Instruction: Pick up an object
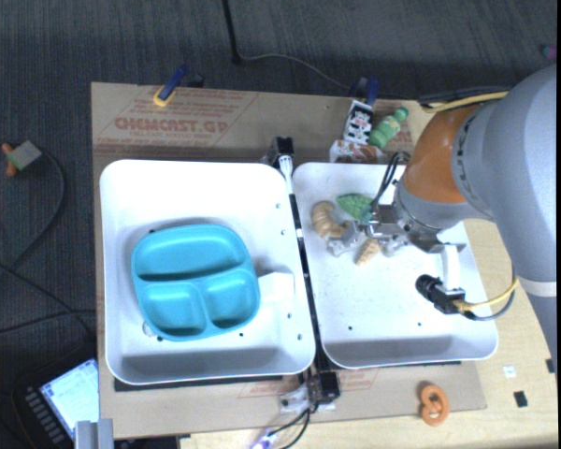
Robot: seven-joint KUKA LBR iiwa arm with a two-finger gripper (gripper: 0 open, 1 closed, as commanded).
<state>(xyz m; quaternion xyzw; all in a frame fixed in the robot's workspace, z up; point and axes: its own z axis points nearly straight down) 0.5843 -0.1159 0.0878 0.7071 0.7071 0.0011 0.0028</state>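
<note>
Right bin (393,344) holds small objects (341,221) beneath the claw (385,230) (its grip hidden, cannot tell).

Two shallow white bins sit side by side on the bench (168,120). The left bin (122,195) holds a blue divided tray (196,281) with three compartments. In the right bin (393,344), a cluster of small things lies near the far left corner: a tan ridged piece (324,218), a green item (353,204) and a pale tan bit (367,253) (too small to name surely). The grey arm (524,176) with its orange band (439,157) reaches in from the right, and the hand (385,227) is low over that cluster, just beside the green item. An orange ring-like object (434,402) lies on the bench in front of the right bin.
</note>
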